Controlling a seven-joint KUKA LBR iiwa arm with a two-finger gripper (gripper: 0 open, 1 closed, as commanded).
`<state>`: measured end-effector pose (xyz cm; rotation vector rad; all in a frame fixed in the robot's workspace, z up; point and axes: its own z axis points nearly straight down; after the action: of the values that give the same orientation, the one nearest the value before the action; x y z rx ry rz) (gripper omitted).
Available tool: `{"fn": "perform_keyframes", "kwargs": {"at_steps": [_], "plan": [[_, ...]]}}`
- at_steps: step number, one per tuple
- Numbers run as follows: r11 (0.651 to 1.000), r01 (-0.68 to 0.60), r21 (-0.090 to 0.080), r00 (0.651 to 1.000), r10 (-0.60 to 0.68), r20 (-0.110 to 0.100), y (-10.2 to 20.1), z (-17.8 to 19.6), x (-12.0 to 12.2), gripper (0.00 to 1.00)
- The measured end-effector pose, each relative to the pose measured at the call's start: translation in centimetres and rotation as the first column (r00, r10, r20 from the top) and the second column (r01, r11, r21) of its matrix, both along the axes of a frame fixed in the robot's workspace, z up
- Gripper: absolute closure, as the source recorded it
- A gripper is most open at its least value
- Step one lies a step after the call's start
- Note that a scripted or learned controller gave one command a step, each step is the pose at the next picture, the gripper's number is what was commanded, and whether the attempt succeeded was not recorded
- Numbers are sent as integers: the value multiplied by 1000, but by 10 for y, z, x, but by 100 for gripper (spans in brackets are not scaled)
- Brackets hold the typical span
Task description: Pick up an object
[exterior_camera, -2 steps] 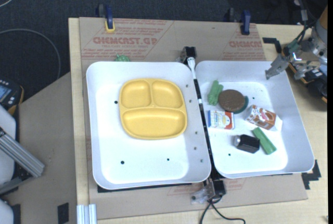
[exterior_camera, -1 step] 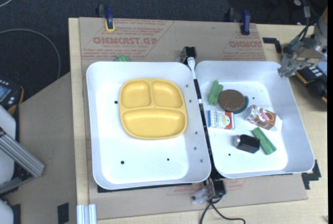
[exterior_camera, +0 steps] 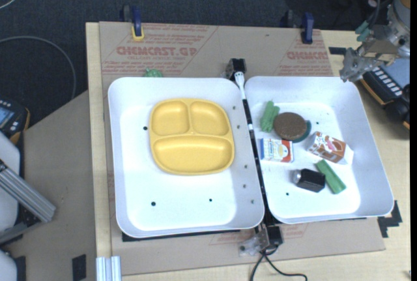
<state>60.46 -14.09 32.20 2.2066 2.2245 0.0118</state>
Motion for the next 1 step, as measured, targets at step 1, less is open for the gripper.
{"fn": "perform_keyframes", "kwargs": {"at_steps": [1], "plan": [[1000,0,0,1000,0,5,59,108,-17,100]]}}
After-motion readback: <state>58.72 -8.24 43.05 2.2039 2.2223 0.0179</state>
